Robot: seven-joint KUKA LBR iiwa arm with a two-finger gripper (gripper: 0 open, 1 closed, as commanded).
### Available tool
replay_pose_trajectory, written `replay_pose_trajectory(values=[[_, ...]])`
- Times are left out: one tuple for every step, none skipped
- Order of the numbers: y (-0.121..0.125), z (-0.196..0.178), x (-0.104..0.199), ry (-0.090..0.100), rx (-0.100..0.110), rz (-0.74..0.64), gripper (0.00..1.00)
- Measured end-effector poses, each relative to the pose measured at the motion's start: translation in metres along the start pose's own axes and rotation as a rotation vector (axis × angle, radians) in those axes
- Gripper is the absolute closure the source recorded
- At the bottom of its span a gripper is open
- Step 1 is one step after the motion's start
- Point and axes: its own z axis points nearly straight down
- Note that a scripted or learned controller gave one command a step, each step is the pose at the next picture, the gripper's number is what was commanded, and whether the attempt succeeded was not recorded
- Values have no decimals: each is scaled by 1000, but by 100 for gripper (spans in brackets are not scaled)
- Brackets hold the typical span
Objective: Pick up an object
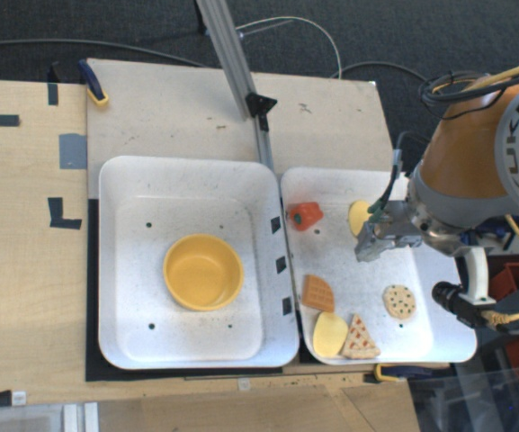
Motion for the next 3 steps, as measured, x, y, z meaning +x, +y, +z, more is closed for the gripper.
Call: replay_pose_trajectory(values=[[6,15,53,0,1,-1,100],[6,6,106,0,-1,-3,100],[3,5,166,0,0,-4,100]])
